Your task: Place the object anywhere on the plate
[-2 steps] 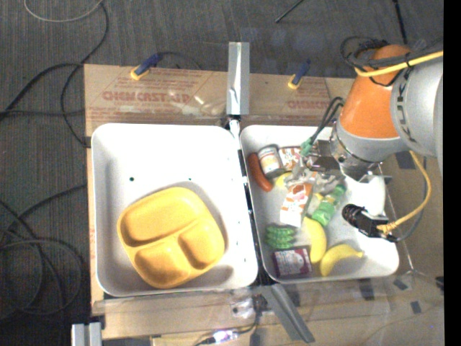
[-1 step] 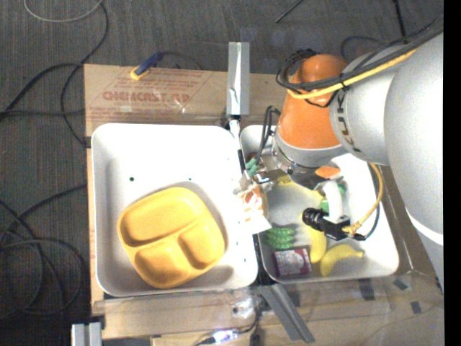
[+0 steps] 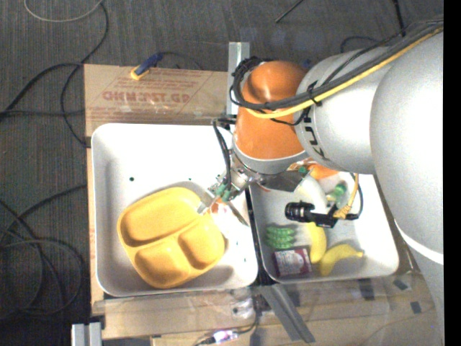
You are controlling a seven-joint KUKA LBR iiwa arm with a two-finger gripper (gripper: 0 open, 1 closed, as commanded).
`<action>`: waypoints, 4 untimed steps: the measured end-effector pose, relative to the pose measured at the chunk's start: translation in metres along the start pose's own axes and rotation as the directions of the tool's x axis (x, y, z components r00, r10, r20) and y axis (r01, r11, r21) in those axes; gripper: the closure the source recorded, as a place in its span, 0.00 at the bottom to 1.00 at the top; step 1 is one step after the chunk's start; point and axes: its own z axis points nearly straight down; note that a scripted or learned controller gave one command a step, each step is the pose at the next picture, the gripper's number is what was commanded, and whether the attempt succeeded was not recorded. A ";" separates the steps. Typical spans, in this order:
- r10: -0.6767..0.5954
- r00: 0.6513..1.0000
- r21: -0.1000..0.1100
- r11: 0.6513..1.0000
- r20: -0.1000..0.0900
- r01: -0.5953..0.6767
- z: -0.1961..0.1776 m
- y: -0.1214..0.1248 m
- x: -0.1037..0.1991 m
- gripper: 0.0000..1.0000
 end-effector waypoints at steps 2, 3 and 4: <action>0.003 1.000 -0.044 0.999 0.015 -0.002 0.069 0.033 0.079 0.00; 0.109 0.994 -0.046 0.993 0.025 -0.108 0.085 0.050 0.119 0.00; 0.105 0.994 -0.033 0.994 0.016 -0.104 0.080 0.049 0.122 1.00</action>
